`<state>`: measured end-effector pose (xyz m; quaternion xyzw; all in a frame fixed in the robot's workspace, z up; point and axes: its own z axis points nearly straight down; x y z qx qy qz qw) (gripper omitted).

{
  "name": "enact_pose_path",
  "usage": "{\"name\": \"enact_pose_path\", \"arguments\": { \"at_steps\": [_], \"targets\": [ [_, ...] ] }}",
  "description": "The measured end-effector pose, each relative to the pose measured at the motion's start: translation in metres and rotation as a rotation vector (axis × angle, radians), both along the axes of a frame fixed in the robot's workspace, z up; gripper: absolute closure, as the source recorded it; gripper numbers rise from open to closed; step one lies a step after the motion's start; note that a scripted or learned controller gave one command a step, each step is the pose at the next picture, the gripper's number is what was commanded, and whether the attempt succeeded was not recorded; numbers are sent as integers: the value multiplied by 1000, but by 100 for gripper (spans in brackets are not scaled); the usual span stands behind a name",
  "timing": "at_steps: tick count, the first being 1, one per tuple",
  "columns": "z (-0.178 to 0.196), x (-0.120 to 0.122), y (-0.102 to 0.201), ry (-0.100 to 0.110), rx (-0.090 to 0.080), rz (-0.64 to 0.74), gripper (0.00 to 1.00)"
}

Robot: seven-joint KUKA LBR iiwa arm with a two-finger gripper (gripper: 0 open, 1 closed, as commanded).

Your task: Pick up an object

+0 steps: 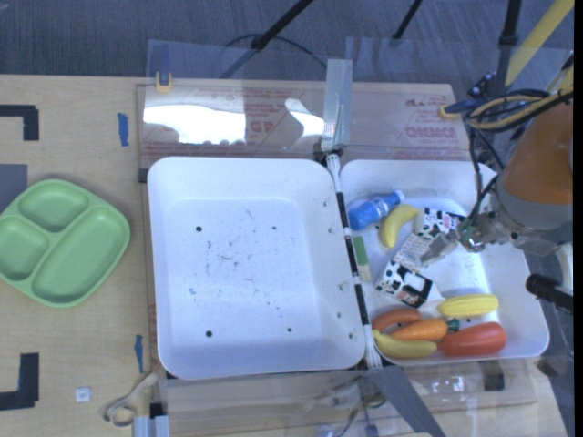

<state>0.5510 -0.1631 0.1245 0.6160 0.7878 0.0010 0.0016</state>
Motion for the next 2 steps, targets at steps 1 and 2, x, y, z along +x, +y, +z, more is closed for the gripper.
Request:
{"name": "enact_pose_path", "arguments": {
  "at_steps": [1,2],
  "targets": [
    [-33,12,51,-8,1,-245,0],
    [20,32,11,1,0,-219,0]
  ]
}}
